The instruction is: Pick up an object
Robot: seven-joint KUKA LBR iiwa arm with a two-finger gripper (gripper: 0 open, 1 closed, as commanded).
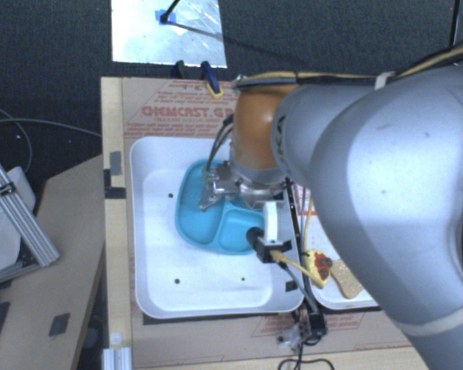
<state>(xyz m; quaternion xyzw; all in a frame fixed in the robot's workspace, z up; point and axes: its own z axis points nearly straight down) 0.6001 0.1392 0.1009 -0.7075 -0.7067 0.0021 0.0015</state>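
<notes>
The thing we take as the target is the blue tray (216, 222), a shallow divided dish lying flat in the left white bin (158, 284), toward that bin's right wall and roughly midway between its far and near edges. We judge it sits there simply as loose stock for picking: nothing props it, and its open compartments face up, so its raised rim and the ridge between the compartments are the likeliest places for a grasp. The gripper (216, 193) hangs directly over the tray's far-right part, under the orange band (253, 133) of the wrist, and its metal hardware seems to be down at or close to the tray's surface; we cannot tell whether it actually touches. The wrist and the large grey arm (386, 183) cover most of it, so we cannot tell how far it is opened, and we see nothing that lets us say it holds the tray. The arm reaches across the right white bin (347, 305), whose near edge shows a small tan and red object (332, 272) lying close to the divide between the bins. Both bins rest on a cardboard sheet (177, 106) on the table (69, 230), with the left bin's bare floor stretching toward its near-left corner.
</notes>
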